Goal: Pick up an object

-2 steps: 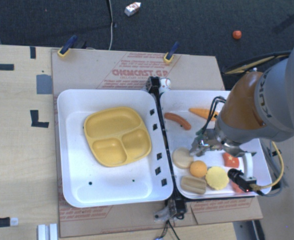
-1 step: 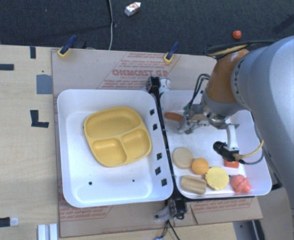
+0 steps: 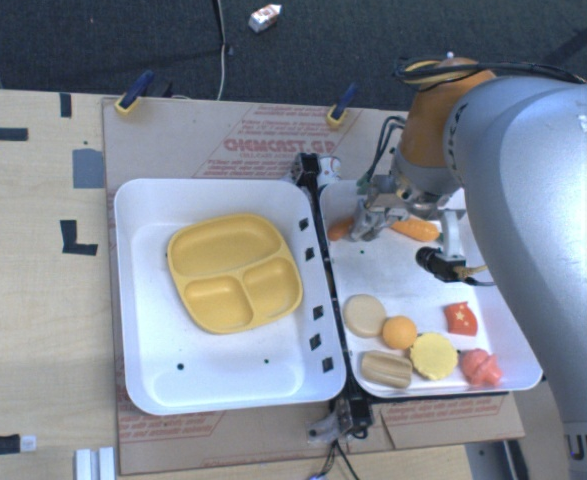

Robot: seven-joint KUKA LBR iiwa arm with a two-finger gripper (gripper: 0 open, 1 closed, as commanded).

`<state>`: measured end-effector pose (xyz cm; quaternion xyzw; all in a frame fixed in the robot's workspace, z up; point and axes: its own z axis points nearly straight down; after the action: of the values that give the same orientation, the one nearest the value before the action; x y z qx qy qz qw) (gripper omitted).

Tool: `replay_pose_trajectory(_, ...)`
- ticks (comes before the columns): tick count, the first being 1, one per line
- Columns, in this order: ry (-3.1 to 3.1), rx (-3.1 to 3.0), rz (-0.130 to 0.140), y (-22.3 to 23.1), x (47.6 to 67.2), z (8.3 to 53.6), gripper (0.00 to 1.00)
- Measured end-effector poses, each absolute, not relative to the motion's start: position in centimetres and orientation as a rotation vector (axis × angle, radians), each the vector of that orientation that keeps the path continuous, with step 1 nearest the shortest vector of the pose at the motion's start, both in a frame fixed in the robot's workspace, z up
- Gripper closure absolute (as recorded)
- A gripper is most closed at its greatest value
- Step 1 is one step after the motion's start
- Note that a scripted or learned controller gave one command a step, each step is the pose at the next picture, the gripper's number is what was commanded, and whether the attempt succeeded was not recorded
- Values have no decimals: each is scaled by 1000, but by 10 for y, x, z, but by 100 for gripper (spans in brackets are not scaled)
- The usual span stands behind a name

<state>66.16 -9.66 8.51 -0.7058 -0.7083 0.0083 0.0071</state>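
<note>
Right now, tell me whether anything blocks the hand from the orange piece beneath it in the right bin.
Nothing visible does. The hand sits low directly over the orange piece at the right bin's far end; the other food lies nearer the front edge.

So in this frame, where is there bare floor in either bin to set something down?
Left bin: bare floor along the near edge, below the yellow divided tray, and a strip at its left. Right bin: a bare patch mid-bin, between the gripper and the tan disc. Its near end is crowded: disc, orange ball, yellow round, tan roll, red pieces.
</note>
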Motion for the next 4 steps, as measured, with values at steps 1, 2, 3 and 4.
replay_pose_trajectory(1, -2205, -2198, 15, -123, 665, 84, 0)
replay_pose_trajectory(2, -2206, -2196, 14, -130, 665, 84, 0)
replay_pose_trajectory(3, -2208, -2199, 18, -130, 665, 84, 0)
replay_pose_trajectory(4, -2224, -2224, -2, -164, 669, 135, 0)
